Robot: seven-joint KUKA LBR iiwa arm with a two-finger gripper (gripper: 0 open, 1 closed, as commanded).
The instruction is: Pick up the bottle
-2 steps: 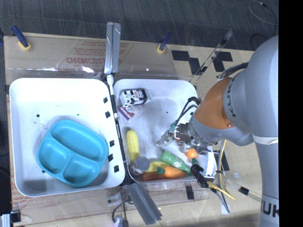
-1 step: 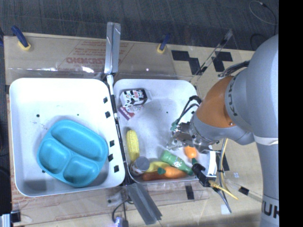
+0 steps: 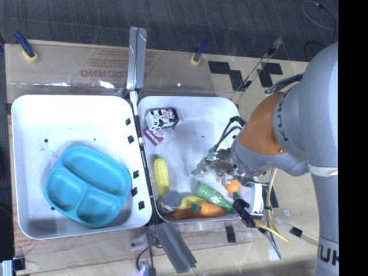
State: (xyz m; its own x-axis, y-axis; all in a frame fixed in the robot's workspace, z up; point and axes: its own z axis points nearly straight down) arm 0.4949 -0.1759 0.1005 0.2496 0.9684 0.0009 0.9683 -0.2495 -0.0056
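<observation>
Hovering my end effector (image 3: 211,164) low in the right bin (image 3: 190,105), grip state impossible to tell, just above the green bottle (image 3: 211,195) lying by the carrot (image 3: 201,211) at the near wall; approach step, next needs a descent onto it.

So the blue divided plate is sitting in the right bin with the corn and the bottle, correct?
Not quite. The camera view shows the blue divided plate lying in the left bin. The corn and the green bottle are in the right bin, as you said.
</observation>
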